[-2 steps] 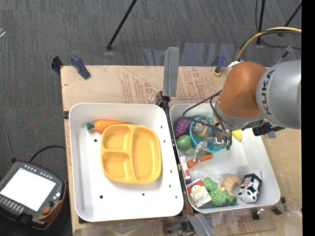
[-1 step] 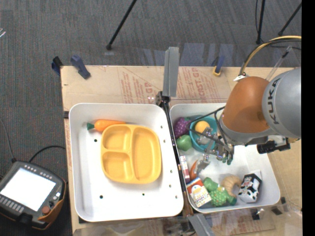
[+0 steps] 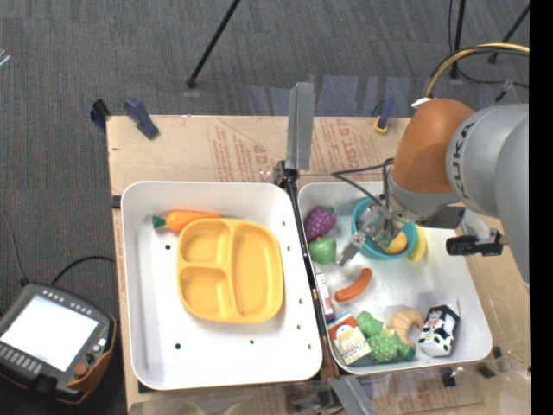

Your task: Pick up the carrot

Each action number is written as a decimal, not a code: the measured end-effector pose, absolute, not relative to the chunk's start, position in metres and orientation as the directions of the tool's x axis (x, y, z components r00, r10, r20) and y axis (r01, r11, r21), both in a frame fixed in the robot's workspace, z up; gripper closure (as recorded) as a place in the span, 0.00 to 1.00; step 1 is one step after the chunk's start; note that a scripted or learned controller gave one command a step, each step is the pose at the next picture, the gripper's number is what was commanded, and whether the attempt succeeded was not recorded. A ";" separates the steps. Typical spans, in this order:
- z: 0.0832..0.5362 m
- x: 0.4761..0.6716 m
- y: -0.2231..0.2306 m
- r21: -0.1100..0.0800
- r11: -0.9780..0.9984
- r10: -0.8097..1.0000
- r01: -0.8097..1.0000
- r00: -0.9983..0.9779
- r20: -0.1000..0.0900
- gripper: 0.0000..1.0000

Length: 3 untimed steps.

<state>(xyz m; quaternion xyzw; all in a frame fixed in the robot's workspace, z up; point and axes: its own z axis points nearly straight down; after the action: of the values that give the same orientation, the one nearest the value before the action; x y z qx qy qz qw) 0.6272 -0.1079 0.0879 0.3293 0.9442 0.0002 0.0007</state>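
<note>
Carrot (image 3: 190, 219) looks light, rigid, slick plastic; you'd best pinch across its thick orange middle. Your gripper (image 3: 363, 242) hangs spread, grasping nothing

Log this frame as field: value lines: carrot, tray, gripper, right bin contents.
carrot: left bin, lying against the far edge of the yellow tray, untouched
yellow tray: three compartments, middle of left bin
gripper: over right bin, beside the blue bowl; holds nothing
right bin items: purple grapes, green pepper, sausage, broccoli, milk carton
</note>
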 end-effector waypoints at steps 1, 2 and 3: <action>0.196 0.586 -0.115 0.006 0.782 0.624 0.624 -0.782 -0.012 0.00; 0.086 0.599 -0.123 -0.001 0.756 0.654 0.654 -0.756 0.003 0.00; 0.087 0.519 -0.108 0.000 0.893 0.449 0.449 -0.893 0.000 0.00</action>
<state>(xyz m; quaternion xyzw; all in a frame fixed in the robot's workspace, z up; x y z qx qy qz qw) 0.5190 -0.1077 0.0875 0.2310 0.9730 0.0001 -0.0001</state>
